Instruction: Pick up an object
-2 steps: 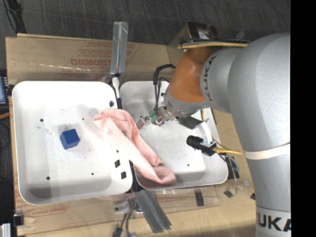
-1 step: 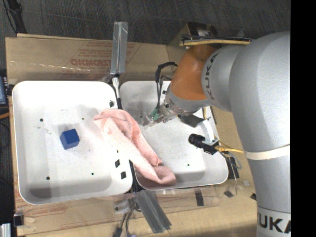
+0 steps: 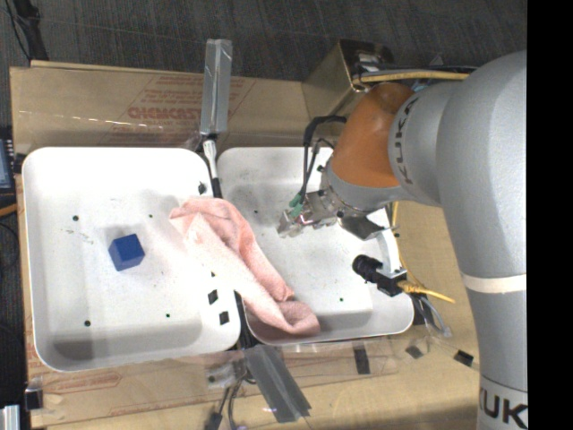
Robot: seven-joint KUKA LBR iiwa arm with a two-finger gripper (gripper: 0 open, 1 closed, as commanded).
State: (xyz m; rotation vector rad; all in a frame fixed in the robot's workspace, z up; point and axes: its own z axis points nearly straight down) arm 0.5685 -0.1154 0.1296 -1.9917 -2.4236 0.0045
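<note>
two white bins (image 3: pixel 54 240) on cardboard; pink towel (image 3: pixel 242 258) draped over their divider, soft, light, pinch a raised fold. gripper (image 3: pixel 300 218) hovers right bin, grip state i cannot tell.

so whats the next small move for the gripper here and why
Probably shift toward the pink cloth and come down on it. The gripper sits over bare floor of the right bin with nothing between its fingers, and the cloth, draped across the divider, is the nearest object. The blue cube lies farther off in the left bin.
</note>
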